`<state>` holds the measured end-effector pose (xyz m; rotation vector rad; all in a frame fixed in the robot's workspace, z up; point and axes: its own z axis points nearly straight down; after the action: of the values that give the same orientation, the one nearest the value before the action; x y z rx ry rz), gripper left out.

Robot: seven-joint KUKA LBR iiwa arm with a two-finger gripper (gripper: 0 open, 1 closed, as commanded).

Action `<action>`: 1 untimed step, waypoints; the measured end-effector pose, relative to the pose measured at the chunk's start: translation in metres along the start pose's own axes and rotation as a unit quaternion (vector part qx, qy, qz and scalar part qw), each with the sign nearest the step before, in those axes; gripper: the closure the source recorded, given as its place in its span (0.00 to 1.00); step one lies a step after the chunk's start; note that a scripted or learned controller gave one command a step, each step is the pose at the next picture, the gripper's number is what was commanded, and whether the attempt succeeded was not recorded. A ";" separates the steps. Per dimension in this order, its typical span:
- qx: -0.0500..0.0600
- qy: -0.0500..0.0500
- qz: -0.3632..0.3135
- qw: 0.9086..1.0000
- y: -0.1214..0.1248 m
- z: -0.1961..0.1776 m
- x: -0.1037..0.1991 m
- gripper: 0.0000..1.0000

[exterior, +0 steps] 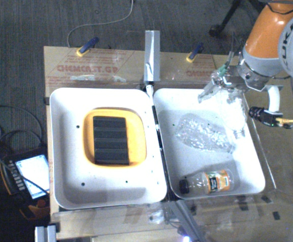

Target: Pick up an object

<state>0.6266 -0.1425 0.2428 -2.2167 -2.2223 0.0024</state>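
Note:
My gripper [218, 94] hangs over the far edge of the right bin [254, 158], its fingers spread open with nothing between them. Below and slightly left of it lies a crumpled clear plastic package [204, 133] in the middle of that bin. A small bottle with an orange label and dark cap [208, 181] lies on its side near the bin's front wall. In the left bin [65, 135] rests a yellow block with a black ridged top [113, 137].
A metal divider post [152, 59] stands at the back between the bins. Two blue-and-yellow clamps [87, 46] [195, 51] hold the cardboard backing. The arm's orange band [273, 19] is at the upper right. Cables and a tablet [27, 173] lie on the floor left.

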 end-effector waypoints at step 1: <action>0.000 -0.001 0.028 1.000 -0.037 0.053 -0.029 0.00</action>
<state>0.5896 -0.1718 0.1902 -2.2788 -2.1608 0.0052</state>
